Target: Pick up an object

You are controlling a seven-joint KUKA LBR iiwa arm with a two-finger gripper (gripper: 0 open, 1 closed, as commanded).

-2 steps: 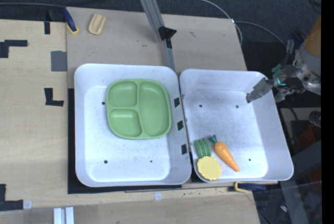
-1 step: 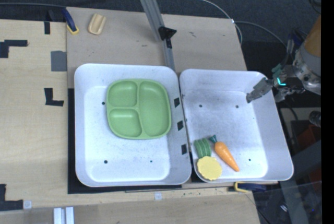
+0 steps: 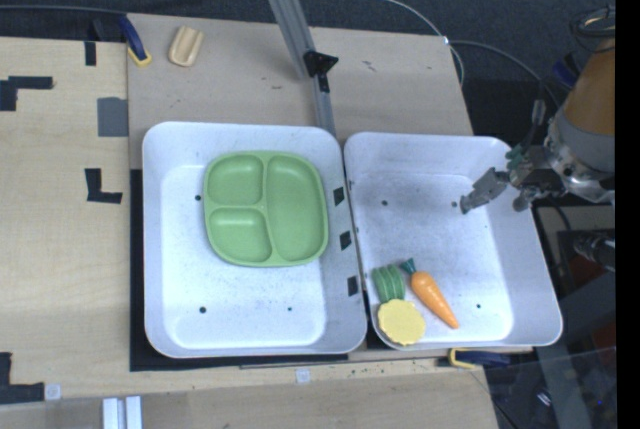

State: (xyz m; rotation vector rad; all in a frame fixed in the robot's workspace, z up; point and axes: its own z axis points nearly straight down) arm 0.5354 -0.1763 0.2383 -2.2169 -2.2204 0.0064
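Observation:
In the right bin (image 3: pixel 500 157), near its front left corner, lie an orange carrot (image 3: pixel 433 299), a yellow round piece (image 3: pixel 401 322) and a green ridged piece (image 3: pixel 388 283), all close together. My gripper (image 3: pixel 497 196) hovers over the right bin's far right part, well behind and to the right of these toys. Its fingers are spread open with nothing between them. One grey finger (image 3: pixel 477 193) points left toward the bin's middle.
The left bin (image 3: pixel 170 317) holds a green divided plate (image 3: pixel 266 208). A grey pole (image 3: pixel 290 7) slants over the bench behind the bins. A tan block (image 3: pixel 185 46) lies on the bench at the far left. The arm's grey and orange body (image 3: pixel 590 117) stands at the right.

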